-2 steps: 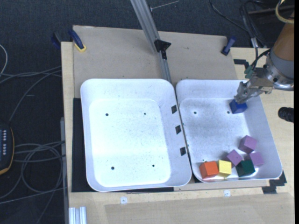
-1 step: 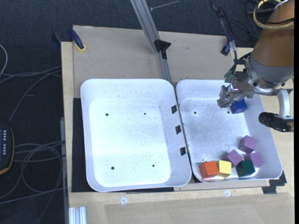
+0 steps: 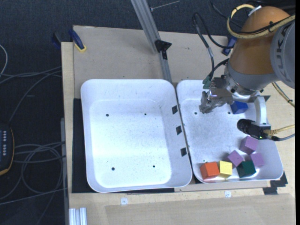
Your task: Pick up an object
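My gripper [image 3: 206, 108] hangs over the far part of the right bin [image 3: 206, 135], with its fingers close together and nothing visible between them. A blue block [image 3: 239, 107] lies just to its right, partly hidden by the wrist. Along the bin's near edge sit an orange block [image 3: 210, 169], a yellow block [image 3: 226, 168] and a dark green block [image 3: 245, 169]. Three purple blocks [image 3: 248, 144] lie beside and above them, towards the bin's right side.
The left bin [image 3: 126, 135] stands beside the right one, joined by black clips [image 3: 178, 129]. A slanted metal pole [image 3: 150, 27] rises behind the bins. Cables trail from the arm at the right, and a black fitting [image 3: 246, 127] sits over the right bin.
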Available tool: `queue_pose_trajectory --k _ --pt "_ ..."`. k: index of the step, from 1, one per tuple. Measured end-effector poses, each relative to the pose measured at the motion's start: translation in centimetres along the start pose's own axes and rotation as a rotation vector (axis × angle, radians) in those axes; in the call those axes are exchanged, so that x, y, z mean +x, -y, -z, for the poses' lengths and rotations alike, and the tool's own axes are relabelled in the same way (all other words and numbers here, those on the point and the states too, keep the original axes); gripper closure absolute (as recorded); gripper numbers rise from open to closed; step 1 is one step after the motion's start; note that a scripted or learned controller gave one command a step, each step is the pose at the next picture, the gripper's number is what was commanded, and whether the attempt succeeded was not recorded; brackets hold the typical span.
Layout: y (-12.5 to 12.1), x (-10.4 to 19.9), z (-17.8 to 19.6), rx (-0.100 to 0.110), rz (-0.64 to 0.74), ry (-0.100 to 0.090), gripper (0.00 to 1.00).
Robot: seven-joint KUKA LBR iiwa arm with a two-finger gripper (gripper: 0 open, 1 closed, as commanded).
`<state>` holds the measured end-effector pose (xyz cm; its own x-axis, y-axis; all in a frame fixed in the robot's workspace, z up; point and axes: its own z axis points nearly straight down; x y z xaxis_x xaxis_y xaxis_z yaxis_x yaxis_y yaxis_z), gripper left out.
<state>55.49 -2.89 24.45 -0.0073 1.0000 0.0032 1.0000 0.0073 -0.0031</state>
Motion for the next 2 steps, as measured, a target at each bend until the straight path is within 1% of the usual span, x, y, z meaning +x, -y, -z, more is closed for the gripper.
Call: queue_pose_trajectory --k 1,2 --pt "0.7 5.1 0.9 -0.003 0.000 0.000 1.00" --pt "1.9 10.5 -0.6 0.001 -0.001 0.000 1.00"
